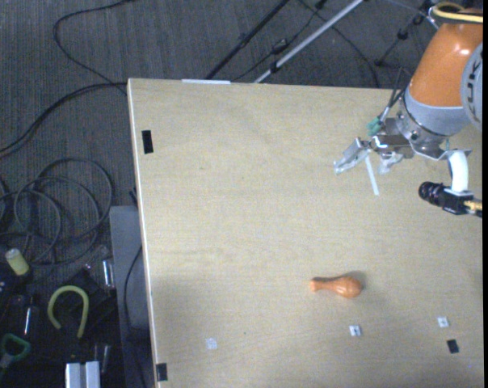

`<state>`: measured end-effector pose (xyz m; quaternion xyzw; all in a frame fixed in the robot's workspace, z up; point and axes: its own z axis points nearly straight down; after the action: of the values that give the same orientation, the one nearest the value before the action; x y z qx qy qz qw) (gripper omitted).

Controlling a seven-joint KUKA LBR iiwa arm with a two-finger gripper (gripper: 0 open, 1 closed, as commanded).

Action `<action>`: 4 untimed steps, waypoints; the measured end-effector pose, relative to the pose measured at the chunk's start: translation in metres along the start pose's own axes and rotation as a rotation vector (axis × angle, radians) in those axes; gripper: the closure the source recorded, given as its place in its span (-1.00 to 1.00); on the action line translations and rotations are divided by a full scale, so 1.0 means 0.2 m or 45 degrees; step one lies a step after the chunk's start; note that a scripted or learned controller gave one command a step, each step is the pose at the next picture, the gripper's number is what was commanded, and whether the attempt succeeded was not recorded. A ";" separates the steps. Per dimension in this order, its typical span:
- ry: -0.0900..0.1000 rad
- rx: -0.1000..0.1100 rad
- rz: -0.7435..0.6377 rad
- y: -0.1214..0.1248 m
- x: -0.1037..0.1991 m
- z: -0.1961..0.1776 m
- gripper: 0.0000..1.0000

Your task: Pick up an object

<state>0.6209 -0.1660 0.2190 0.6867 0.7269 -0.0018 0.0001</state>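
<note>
gripper (359,168) at 2 o'clock of the tan surface (252,217), fingers spread wide, nothing between them | orange pear-shaped object (338,285) lying flat at 5 o'clock, well apart from gripper | cables (50,204) on floor at 9 o'clock

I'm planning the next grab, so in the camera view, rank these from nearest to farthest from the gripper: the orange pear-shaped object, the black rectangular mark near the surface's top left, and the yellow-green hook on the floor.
From the gripper:
1. Orange pear-shaped object, below it.
2. Black rectangular mark, far left.
3. Yellow-green hook, off the surface, lower left.
</note>
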 end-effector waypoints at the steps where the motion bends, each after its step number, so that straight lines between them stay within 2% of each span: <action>1: -0.001 0.002 -0.030 0.18 -0.21 0.57 -1.00; 2: 0.001 -0.001 -0.279 0.24 -0.01 0.68 -1.00; 3: 0.001 -0.003 -0.555 0.25 0.18 0.67 -1.00; 4: 0.005 -0.006 -0.554 0.25 0.19 0.63 1.00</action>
<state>0.6687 -0.1263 0.0930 0.5137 0.8580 0.0013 0.0000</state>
